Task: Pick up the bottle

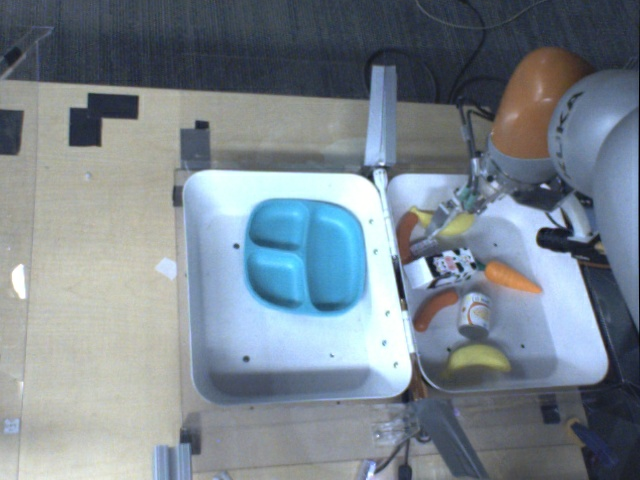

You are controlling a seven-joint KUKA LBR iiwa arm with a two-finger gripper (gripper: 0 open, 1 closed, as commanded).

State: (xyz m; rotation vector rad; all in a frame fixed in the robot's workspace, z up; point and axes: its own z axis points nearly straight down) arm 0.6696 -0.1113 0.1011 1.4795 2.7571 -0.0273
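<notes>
pale wood table [100, 268] fills most of the view, with dark carpet beyond its far edge and black cable looped on that carpet. two shallow white bins sit side by side on the table, a metal rail running between them at the far side.

the hand [447, 222] hangs low over the far left part of the right bin [570, 363], at the end of the grey arm [600, 118] with its orange band [535, 98], which comes in from the right. whether its fingers are wide or narrow cannot be told; they blur into the things below them. just beside the fingers lies a yellow piece [458, 226], touching or very near them, and no item can be seen gripped between them.

outward from there, a brown sausage-shaped thing [406, 233] lies along the bin's left wall. near the middle of the bin is a small black and white carton [452, 264] with printed marks. to its right lies a carrot [512, 279], orange, pointing toward the right. below the carton a second reddish sausage [433, 310] lies at a slant, and just beside it stands the bottle [474, 313], a small squat one with a pale label, well apart from the hand. nearest the front wall lies a banana [477, 359].

the left bin [215, 348] holds a blue divided plate [305, 254] with three compartments, set toward the far middle of the bin, nothing lying in its compartments.
</notes>
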